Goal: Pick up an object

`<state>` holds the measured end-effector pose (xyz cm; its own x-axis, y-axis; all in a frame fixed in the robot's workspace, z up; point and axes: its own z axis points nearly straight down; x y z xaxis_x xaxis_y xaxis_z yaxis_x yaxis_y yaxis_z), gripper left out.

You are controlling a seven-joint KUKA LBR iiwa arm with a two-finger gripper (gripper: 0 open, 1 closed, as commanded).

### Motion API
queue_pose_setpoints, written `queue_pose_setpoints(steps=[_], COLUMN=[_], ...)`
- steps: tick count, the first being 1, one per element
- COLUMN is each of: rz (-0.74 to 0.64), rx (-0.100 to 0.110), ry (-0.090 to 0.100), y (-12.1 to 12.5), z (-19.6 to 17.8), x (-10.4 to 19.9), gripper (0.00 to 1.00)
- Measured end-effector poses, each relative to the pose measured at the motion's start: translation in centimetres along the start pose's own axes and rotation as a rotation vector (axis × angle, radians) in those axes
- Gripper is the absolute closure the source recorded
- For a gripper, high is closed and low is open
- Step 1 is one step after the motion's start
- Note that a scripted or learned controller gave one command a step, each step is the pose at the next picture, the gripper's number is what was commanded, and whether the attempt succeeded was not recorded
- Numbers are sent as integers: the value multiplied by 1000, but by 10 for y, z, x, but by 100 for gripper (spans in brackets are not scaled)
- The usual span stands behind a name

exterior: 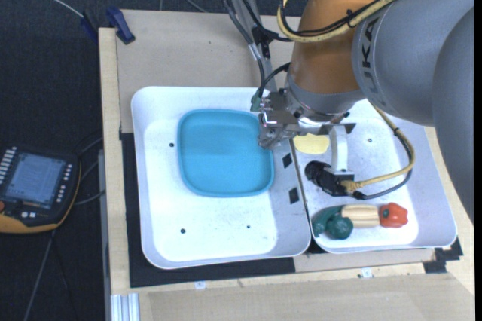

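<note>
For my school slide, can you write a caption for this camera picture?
Robot arm's claw hangs over the edge of a blue tray in the left bin, toys waiting in the right bin.

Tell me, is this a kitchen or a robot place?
Probably a robot lab, not a kitchen. A big grey robot arm reaches over a wooden bench with two white bins, cables trail across the dark floor, and a handheld control screen lies beside the bench.

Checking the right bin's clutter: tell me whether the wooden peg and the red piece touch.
Touching. The camera view shows the wooden peg lying with its right end butted against the red piece, no bin floor visible between them.
</note>
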<state>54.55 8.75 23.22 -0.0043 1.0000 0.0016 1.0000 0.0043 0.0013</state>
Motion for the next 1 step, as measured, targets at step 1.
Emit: queue_pose_setpoints(steps=[1], rz=[4], rx=[1], ry=[-1], y=[0], z=[1], x=[-2], gripper=[0])
